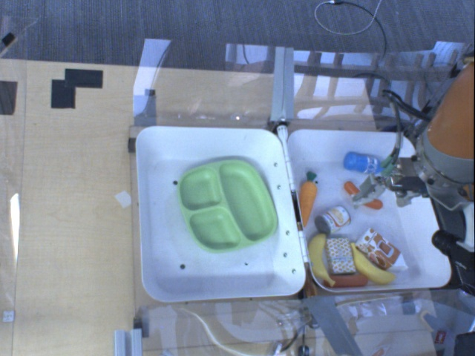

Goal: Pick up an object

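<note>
The arm (451,136) reaches in from the right over the right bin (438,273), its orange band cut off at the frame's edge and its wrist slanting down and leftward. The end effector (375,186) sits low over the bin's upper middle, just beside a small orange-red piece (364,191); whether it is released or clenched cannot be told, as the tip is blurred against dark hardware. The blue object (361,162) lies just up and left of it, rounded and partly covered by the wrist. A carrot (308,199) with a green top lies along the bin's left wall, a small can (335,219) below it. Near the front, a yellow banana (375,269) curves around a speckled box (340,255), with a red and white packet (380,248) beside them. The left bin (163,273) holds a green divided plate (226,205). Both bins rest on the counter (67,236).
</note>
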Tool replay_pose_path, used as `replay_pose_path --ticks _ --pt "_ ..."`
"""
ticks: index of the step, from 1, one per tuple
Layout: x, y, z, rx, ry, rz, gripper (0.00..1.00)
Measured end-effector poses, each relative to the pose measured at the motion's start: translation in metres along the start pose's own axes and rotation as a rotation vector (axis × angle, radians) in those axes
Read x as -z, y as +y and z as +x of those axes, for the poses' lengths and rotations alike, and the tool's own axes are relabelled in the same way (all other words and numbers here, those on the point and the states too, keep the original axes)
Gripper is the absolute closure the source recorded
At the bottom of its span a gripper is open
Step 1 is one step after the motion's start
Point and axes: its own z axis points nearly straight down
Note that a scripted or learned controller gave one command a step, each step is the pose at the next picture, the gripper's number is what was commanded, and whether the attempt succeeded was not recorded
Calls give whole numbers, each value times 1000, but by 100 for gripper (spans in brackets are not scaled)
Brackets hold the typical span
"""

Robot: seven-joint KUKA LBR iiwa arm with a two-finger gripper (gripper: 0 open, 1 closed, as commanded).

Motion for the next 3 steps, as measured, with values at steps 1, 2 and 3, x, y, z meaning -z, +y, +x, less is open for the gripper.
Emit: replay_pose_path --ticks 1,2,3 --pt "-8 3 -19 -89 0 -1 0" --pt "-159 57 -43 -216 0 4 0" --pt "-182 81 -104 -286 -1 -6 0"
